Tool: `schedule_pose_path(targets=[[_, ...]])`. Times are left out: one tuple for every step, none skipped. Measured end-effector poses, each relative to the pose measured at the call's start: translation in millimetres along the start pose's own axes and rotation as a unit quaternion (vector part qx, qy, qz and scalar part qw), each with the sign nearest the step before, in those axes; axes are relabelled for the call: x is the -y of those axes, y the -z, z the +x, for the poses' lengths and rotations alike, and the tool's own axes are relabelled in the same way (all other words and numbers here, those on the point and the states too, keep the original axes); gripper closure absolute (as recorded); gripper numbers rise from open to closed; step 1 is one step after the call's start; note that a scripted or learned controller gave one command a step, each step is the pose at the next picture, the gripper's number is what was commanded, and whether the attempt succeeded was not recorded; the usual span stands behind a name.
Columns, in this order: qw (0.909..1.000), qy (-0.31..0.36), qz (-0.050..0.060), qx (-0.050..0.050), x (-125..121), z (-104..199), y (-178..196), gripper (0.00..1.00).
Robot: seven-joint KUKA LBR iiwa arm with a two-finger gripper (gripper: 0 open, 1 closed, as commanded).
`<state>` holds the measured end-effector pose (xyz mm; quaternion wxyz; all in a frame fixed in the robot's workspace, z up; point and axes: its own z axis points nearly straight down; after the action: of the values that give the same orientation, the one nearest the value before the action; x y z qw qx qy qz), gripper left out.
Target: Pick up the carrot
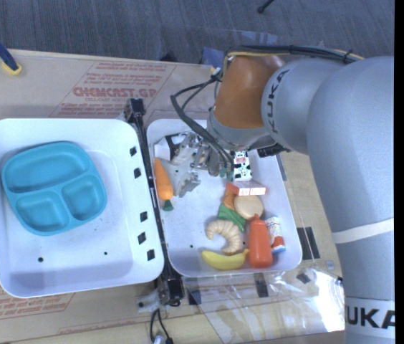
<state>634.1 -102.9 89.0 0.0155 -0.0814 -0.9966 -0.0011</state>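
Note:
The orange carrot [163, 181] lies lengthwise along the left wall of the right bin [188, 242], with its green end toward the front. My gripper [181, 166] hangs just right of it, low over the bin floor. Its fingers are spread open with nothing between them. One fingertip [186, 185] sits close beside the carrot's lower half without holding it. The grey arm with its orange band [243, 92] covers the back of this bin.
A croissant [225, 233], a banana [223, 259], a red bottle [259, 244], a round bun [248, 206] and a small white box [251, 190] crowd the right bin's front right. A blue divided plate [53, 186] lies in the left bin [73, 267].

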Motion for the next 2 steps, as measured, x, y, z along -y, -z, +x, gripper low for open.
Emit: schedule_pose_path(targets=[[0.9604,-0.278,0.002,0.015,3.1,19.6,2.1,0.00],[0.8984,-0.439,-0.005,0.013,-5.0,15.6,2.0,0.00]])
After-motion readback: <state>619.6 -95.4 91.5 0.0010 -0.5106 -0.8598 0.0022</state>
